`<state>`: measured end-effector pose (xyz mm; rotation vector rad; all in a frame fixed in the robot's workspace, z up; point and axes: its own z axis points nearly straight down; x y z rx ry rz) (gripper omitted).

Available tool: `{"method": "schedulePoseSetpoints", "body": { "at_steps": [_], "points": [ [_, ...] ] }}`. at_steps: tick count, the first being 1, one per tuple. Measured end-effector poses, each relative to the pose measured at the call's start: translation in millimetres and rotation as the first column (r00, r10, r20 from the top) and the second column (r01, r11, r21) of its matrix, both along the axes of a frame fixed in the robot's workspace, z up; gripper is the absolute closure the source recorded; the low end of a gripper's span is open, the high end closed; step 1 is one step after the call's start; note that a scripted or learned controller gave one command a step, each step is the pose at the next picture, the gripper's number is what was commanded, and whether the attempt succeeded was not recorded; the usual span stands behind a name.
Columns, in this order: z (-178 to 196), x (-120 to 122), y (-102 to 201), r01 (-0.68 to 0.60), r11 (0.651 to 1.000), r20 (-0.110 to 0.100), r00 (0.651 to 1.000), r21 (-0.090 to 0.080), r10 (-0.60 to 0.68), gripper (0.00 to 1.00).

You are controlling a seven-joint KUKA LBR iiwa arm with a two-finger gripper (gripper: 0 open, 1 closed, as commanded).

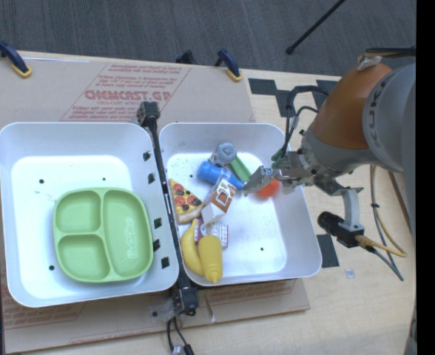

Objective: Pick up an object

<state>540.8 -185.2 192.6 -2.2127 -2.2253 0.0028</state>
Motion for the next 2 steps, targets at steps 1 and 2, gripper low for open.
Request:
{"method": "schedulePoseSetpoints", "body": {
  "at_steps": [1,2],
  "points": [
    [-101,-7,-22,-0.001,1.000,-0.001,1.000,-0.001,0.001,0.00],
    [-91,-7,-22,-0.005,1.000,-0.002,1.000,-0.001,0.005,1.00]
  ]
}}
